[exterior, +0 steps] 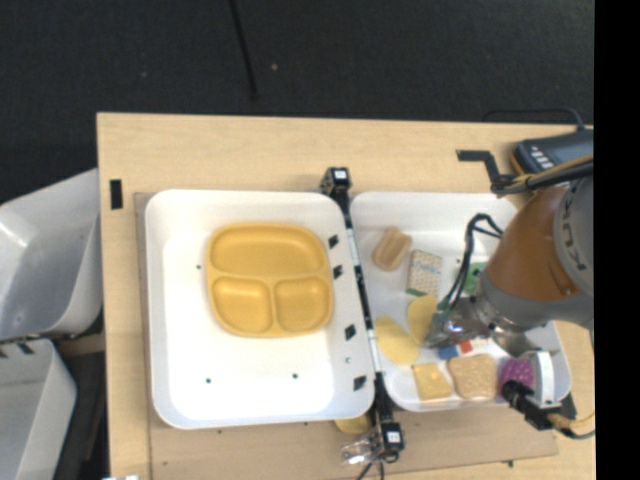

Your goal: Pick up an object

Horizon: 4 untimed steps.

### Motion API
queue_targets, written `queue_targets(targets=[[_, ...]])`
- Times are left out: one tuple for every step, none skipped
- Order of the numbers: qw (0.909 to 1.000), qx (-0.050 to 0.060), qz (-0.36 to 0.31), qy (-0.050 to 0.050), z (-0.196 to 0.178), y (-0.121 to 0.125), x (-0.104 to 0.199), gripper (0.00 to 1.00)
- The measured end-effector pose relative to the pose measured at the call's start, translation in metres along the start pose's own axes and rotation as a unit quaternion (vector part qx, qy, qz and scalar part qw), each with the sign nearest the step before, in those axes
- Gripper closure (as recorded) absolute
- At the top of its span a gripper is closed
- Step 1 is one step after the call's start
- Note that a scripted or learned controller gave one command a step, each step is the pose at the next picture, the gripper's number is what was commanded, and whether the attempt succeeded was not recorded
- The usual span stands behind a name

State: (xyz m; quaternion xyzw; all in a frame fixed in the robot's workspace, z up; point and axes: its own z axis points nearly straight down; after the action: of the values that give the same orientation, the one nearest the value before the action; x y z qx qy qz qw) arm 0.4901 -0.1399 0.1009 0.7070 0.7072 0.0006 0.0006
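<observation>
The right bin holds several small food items: a tan bread roll, a pale green-specked packet, yellow flat pieces, a yellow cheese square, a toast-like slice and a purple object. My gripper reaches down into the middle of this bin, just right of the yellow pieces and above the toast slice. Its tips are hidden among cables and items.
The left bin holds a yellow three-compartment plate. A divider with black clips runs between the bins. The arm's orange band covers the right bin's right side. A dark device lies at the bench's back right.
</observation>
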Motion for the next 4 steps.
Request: queue_targets(targets=[[1.0000,-0.001,0.001,0.000,0.000,0.000,-0.020,1.00],[1.0000,0.000,-0.003,0.000,0.000,0.000,0.038,1.00],[1.0000,-0.004,-0.004,0.001,-0.106,0.002,0.103,1.00],[1.0000,0.000,-0.001,0.000,-0.100,0.000,0.099,0.00]])
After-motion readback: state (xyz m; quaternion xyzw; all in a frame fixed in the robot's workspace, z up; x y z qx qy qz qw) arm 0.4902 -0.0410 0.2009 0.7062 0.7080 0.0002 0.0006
